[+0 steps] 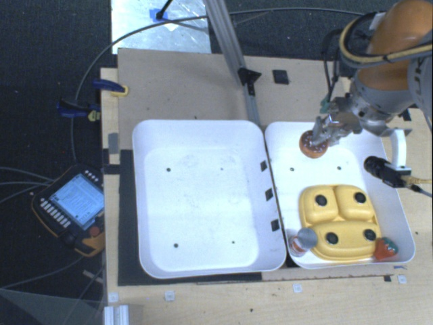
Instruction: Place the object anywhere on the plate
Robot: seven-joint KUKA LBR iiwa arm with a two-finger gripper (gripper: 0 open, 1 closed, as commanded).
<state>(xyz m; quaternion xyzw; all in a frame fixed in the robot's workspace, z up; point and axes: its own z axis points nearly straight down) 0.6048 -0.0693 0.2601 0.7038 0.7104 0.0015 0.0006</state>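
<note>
Gripper (323, 135) hangs at the right bin's (284, 181) far end, just above a small brown round object (312, 146); whether it pinches it, I cannot tell. Yellow divided plate (338, 222) waits nearer.

Even overhead light, soft focus, faint shadows.

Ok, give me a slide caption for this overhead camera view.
Gripper poised over a small brown object in the right bin, beyond the yellow plate.
</note>
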